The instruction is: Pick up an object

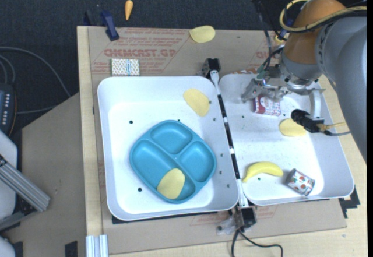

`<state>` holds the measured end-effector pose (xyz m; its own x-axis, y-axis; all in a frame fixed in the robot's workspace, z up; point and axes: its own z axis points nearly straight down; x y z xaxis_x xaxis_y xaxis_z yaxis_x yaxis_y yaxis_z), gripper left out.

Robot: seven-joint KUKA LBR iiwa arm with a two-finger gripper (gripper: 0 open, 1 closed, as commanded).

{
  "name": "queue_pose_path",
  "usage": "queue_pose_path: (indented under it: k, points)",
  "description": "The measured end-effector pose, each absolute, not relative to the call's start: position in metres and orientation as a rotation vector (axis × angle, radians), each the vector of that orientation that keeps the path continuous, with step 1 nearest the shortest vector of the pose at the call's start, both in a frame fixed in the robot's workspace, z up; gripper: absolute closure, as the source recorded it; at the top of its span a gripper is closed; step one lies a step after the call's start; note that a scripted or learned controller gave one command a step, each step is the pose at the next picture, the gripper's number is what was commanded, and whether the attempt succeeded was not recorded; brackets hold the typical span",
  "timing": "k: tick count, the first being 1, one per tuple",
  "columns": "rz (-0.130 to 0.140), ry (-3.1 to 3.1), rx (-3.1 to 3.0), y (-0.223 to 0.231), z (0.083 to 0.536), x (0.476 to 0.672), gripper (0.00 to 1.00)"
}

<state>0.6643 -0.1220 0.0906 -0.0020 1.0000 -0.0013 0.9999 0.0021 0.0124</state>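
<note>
My gripper (267, 90) hangs over the far end of the right bin (332, 157), just above a red and white packet (267, 106) lying on the bin floor. The gripper's tip meets the packet's top edge in this view, and I cannot tell whether they touch. Also in the right bin are a yellow oval piece (291, 127), a banana (262, 169) and a small red and white can (300, 181) near the front.
The left bin (113, 133) holds a blue divided plate (172, 159) with a yellow piece (171, 183) on it, and a yellow chip (197, 101). On the bench behind lie a patterned packet (125, 66), another yellow piece (202, 34) and a blue clip (109, 24). A toy carrot (129, 8) lies beyond the bench's far edge.
</note>
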Motion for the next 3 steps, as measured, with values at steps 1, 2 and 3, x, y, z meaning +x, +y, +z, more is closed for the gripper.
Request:
queue_pose_path:
  k: [1,2,3]
  points:
    - [0.016,2.212,2.207,-0.123,0.103,0.666,1.0]
    - [0.014,2.213,2.208,-0.123,0.102,0.666,0.0]
    - [0.014,2.215,2.21,-0.132,0.091,0.648,0.0]
